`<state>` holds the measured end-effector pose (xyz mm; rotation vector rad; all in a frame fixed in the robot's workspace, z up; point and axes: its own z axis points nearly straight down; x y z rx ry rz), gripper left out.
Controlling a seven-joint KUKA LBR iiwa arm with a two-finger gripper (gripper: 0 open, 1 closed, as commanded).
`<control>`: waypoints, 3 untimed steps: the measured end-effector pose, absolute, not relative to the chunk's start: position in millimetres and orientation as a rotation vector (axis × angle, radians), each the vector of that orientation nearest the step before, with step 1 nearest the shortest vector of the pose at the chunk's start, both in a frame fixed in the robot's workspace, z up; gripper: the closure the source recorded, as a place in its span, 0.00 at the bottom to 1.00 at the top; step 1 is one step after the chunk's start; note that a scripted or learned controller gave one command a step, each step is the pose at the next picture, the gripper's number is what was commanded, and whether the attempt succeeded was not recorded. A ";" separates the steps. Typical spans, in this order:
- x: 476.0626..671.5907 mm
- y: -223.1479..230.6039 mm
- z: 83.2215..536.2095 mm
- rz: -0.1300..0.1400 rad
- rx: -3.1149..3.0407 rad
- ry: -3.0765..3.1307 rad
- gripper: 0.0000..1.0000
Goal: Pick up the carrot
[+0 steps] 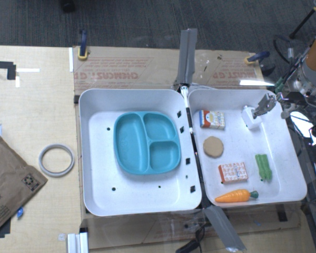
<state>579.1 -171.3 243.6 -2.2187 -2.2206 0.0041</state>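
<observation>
An orange toy carrot (235, 196) with a small green top lies flat in the right-hand white bin (289, 141), close against the bin's near edge. Its long axis runs almost left to right across the view, the pointed tip toward the left and the green top toward the right, tilted very slightly.

Just above the carrot sits a small red-and-white patterned box (233, 172), near it but apart. To the carrot's upper right lies a green bean-like vegetable (263, 167), set upright along the view. Farther back are a round tan cookie (214, 147) and a little carton with an orange and blue label (212, 120).

The gripper (263, 106) hangs over the far right corner of the same bin, beside a small white object (249, 117). Nothing is seen between its fingers; whether they are spread or together cannot be told at this size.

The carrot lies well apart from the gripper, toward the viewer and a little to the left, diagonally across the bin. In my judgement the arm must travel toward the near edge, then close across the carrot's narrow width, fingers set crosswise to its left-right length.

The left-hand bin (95, 157) holds a teal divided plate (146, 142).
</observation>
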 end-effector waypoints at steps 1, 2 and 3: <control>500.5 -143.1 190.4 0.002 -1.900 -2.498 0.00; 477.4 -102.4 146.5 0.001 -1.447 -2.785 0.00; 526.1 -62.9 221.3 0.000 -1.285 -2.867 0.00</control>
